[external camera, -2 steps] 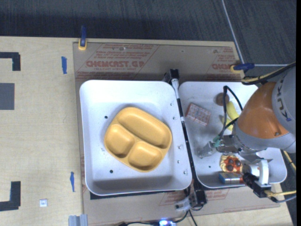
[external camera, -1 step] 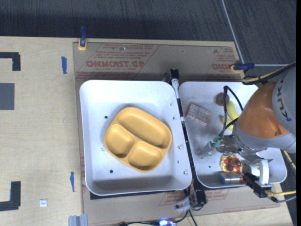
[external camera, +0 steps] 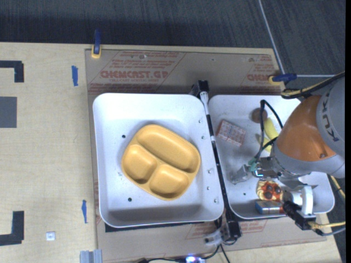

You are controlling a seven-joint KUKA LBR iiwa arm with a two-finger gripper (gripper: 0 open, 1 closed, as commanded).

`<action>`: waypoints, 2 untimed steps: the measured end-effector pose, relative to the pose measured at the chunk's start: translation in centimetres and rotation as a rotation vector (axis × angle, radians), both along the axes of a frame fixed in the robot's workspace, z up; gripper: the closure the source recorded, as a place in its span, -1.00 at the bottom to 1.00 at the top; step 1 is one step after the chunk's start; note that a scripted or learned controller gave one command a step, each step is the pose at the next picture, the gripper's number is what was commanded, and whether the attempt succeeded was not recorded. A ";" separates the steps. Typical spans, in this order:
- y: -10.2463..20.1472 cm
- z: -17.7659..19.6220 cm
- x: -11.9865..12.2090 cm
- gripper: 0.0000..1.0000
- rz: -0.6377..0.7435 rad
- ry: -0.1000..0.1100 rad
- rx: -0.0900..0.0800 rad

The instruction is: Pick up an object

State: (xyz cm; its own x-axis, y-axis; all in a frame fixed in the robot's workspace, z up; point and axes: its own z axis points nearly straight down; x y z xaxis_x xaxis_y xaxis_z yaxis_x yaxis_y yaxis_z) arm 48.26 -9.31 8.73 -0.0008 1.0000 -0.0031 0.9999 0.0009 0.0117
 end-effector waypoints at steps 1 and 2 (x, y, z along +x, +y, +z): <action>0.0 0.0 0.0 -1.00 0.000 0.000 0.000; 0.1 0.0 0.0 -1.00 0.000 0.000 0.000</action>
State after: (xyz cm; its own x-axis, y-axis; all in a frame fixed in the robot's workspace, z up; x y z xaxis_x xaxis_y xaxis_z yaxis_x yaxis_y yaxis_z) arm 48.27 -9.23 8.73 -0.0004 1.0000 -0.0035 0.9999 0.0004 0.0120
